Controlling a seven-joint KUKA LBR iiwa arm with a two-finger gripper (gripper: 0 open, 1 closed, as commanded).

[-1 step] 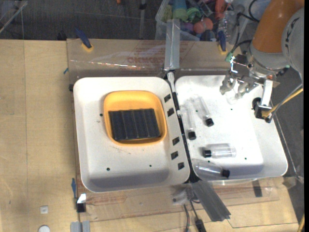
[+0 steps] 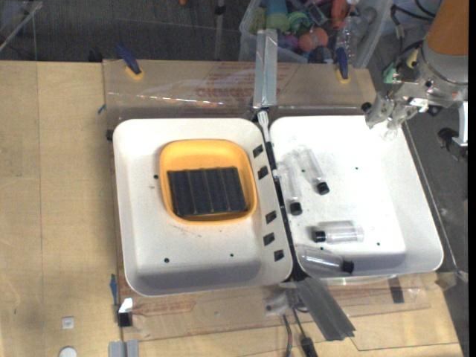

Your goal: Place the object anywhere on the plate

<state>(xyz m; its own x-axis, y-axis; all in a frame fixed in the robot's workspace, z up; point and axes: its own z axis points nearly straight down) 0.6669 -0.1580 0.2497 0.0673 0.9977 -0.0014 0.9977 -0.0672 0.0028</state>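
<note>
Well apart: vials [image 2: 338,233], fingers [image 2: 388,115].

A: How much of the arm [image 2: 451,28] shows?
B: Little; the top and right edges cut it off.

A: And the gripper [image 2: 388,116]?
B: Too small and pale against the right bin [image 2: 387,222] to read.

A: The 4 clear tubes [image 2: 309,168]?
B: See-through; their outlines blur into the white.

A: The crate of toys [image 2: 316,10]?
B: Cut by the top edge.
</note>
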